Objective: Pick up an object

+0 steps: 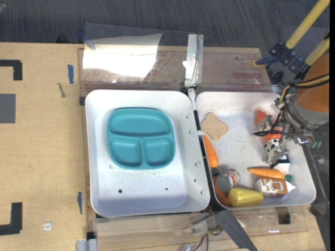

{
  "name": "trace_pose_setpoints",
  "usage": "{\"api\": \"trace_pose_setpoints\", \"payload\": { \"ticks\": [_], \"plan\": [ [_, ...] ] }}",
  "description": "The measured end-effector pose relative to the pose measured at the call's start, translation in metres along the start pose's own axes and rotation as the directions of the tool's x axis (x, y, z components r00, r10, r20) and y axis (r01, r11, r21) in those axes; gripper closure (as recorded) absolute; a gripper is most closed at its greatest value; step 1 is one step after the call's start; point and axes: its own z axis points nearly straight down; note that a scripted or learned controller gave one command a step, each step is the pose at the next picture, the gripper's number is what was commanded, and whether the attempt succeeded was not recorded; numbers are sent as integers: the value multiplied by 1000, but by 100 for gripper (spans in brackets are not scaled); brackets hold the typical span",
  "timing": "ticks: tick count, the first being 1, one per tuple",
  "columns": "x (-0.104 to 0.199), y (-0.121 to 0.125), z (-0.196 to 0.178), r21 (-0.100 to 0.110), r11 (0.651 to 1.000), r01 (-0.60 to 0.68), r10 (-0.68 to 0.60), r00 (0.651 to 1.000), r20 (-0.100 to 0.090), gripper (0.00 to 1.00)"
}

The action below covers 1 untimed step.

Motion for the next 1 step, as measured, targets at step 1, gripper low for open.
{"api": "trace_pose_setpoints", "payload": {
  "ticks": [1],
  "plan": [
    [-5, 8, 8, 0, 1000, 12, -12, 1000, 0, 0]
  ]
}}
